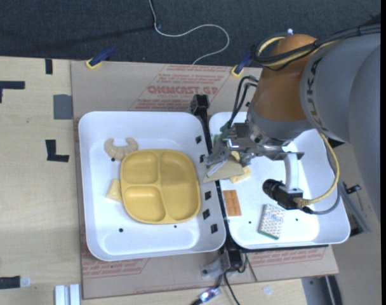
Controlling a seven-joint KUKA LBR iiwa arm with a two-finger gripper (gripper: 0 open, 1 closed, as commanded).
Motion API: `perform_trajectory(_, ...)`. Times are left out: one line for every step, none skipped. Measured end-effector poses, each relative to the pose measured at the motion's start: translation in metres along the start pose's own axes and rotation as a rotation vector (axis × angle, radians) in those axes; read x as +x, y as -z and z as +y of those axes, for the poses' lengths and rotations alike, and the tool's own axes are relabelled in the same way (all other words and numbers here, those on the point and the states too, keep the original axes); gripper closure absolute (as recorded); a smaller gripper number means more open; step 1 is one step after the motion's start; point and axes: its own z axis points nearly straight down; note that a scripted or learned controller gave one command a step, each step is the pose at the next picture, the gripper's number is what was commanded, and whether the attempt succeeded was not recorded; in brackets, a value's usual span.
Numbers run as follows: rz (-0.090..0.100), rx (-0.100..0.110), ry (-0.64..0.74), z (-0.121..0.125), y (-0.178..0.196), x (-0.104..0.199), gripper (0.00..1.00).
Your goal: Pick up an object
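A smooth yellow plastic divided plate (160, 185) with three compartments lies in the left shallow white bin (94, 129). Just above its upper left rim sits a tan curved, knobbly piece (120, 147); a pale yellow wedge (113, 190) pokes from under its left edge. Right of the plate, at the bins' shared wall, the metal two-finger gripper (219, 162) pinches a pale yellow flat piece (234, 172). Further right lie an orange rectangular card (232, 203) and a speckled, green-edged sponge block (272, 220). Above the plate, the cardboard sheet (174, 88) bears red print, unreadable.

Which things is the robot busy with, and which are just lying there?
Busy with:
gripper
pale yellow piece under it, right bin

Just lying there:
yellow divided plate
beige curved piece
orange card
speckled sponge
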Motion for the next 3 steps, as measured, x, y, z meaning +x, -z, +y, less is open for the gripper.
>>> perform_trajectory(-0.001,0.001,-0.001,-0.001,-0.001,0.046,1.0)
perform_trajectory(-0.002,0.002,-0.002,-0.01,-0.002,0.087,1.0)
perform_trajectory(-0.004,0.003,-0.007,-0.011,-0.013,0.075,1.0)
